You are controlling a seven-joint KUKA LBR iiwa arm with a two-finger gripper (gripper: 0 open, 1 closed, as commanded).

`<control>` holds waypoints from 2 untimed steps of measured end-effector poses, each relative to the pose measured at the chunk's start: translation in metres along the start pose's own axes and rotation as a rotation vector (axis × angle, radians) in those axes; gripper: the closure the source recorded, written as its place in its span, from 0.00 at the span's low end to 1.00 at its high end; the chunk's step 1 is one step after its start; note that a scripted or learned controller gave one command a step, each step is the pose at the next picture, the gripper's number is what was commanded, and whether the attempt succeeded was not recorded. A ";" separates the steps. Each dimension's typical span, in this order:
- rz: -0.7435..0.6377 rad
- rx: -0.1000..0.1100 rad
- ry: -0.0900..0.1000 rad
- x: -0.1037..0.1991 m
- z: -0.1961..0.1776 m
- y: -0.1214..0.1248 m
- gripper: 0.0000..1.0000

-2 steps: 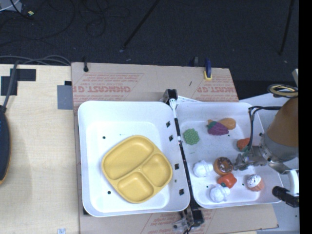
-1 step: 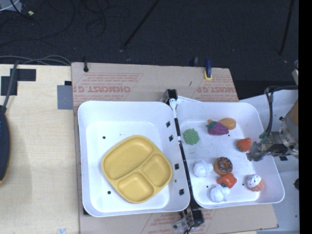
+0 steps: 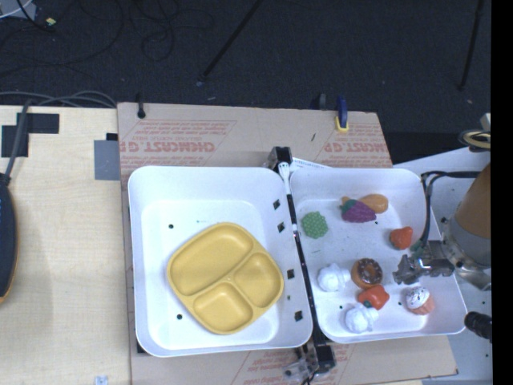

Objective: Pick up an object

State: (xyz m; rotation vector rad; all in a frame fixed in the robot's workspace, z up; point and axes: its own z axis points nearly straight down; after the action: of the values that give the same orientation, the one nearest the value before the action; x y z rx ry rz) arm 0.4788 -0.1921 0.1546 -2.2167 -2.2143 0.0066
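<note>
Two white bins sit side by side on the bench. The left bin holds a yellow tray with three parts, lying near the middle.

The right bin holds the toys I can pick from. A purple toy and an orange toy touch each other near the far edge. A green ball lies close to the left wall. A red toy lies by the right wall. A brown donut is in the middle, with a white toy just left of it. A red-orange toy and another white toy lie near the front edge. A white and red toy sits in the front right corner.

My gripper is over the right side of this bin, between the red toy and the white and red toy. I cannot tell if my fingers are spread or pressed together. I see nothing between them.
</note>
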 end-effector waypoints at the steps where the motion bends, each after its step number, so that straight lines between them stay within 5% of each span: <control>1: 0.000 -0.008 -0.003 -0.021 0.070 0.019 1.00; 2: -0.008 -0.015 -0.001 0.050 -0.054 -0.003 1.00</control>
State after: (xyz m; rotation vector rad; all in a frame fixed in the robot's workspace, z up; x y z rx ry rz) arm 0.4768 -0.1420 0.2086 -2.2159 -2.2306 -0.0090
